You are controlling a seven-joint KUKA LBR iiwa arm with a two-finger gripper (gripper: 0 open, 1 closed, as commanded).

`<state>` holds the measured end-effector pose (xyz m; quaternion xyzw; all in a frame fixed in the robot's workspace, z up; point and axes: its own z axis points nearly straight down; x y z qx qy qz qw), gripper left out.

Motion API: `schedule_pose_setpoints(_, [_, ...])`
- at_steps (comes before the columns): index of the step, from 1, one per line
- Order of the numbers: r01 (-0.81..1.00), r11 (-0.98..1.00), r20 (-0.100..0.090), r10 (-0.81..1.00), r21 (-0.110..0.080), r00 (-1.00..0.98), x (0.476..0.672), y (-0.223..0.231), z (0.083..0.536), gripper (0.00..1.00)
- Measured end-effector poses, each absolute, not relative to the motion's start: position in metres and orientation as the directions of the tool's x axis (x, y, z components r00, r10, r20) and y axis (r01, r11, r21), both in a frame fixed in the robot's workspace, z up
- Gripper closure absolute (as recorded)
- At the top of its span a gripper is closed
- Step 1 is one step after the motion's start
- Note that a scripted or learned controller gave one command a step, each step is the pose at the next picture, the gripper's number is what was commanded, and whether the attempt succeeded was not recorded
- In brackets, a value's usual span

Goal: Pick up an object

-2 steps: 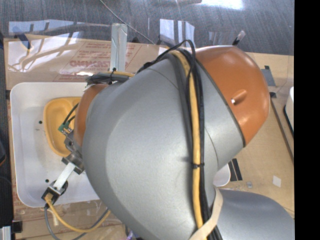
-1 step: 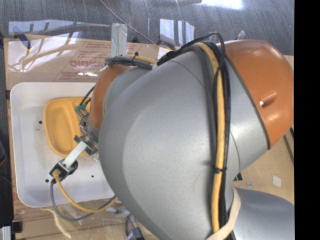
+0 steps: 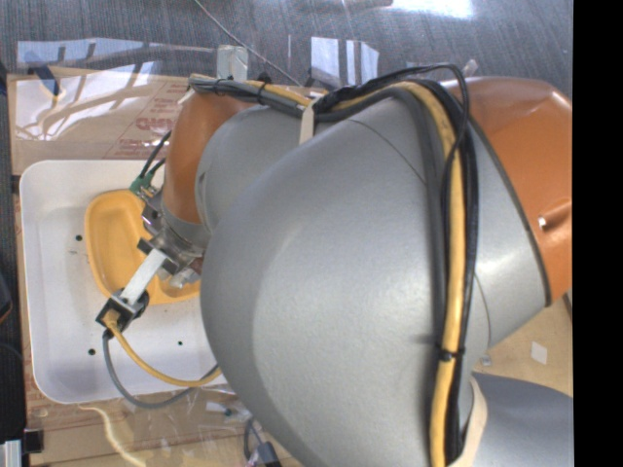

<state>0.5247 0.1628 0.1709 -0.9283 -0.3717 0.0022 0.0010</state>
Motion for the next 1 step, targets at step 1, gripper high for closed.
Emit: schedule_pose_setpoints(1, [0.453, -0.892, -0.002, 0.453, 0.0, 0.892, 0.5354, 0.2179, 0.1586, 1.0])
